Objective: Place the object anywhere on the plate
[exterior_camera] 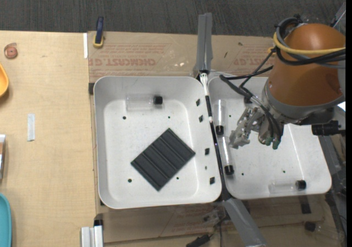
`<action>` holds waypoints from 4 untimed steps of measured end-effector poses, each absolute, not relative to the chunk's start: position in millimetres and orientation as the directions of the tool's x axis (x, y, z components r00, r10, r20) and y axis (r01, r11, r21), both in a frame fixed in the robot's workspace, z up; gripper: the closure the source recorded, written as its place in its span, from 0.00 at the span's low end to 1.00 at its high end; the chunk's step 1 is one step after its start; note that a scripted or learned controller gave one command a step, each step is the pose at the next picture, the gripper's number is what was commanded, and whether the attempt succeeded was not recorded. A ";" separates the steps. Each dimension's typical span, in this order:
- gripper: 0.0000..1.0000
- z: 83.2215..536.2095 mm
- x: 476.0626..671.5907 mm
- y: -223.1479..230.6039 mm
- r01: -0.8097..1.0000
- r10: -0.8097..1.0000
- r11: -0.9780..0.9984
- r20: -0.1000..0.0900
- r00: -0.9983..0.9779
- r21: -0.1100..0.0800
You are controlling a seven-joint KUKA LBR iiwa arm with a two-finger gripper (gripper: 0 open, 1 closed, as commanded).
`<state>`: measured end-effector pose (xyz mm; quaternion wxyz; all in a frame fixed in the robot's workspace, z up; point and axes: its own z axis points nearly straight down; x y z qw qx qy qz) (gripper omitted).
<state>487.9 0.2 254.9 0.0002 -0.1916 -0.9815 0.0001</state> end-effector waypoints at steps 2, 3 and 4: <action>1.00 293.9 550.3 51.5 -0.048 -0.048 0.999 -0.003 -0.999 0.001; 1.00 279.0 526.4 4.1 -0.378 -0.378 0.926 -0.001 -0.926 0.001; 1.00 256.2 554.3 71.0 -0.622 -0.622 0.783 -0.003 -0.783 0.000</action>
